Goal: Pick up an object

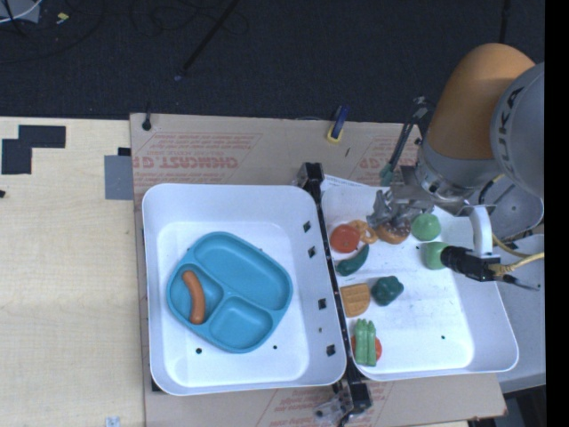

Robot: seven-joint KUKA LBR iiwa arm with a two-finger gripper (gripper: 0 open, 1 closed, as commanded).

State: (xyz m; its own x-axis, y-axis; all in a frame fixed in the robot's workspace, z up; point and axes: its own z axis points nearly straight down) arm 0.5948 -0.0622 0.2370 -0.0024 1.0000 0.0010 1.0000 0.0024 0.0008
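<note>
Object to pick not yet lifted, by my read; all toys lie in bins. L bin [169, 345]: 1 blue sectioned plastic plate [244, 283], 1 orange toy sausage [194, 295] on it. R bin [484, 350]: approx. 8 toy foods, incl. brown round piece [392, 233] under gripper [389, 210]; can't tell how far open or whether gripping.

Two white bins [160, 238], one blue tray [258, 278], one sausage [194, 295], perhaps eight toy foods [386, 289]
</note>
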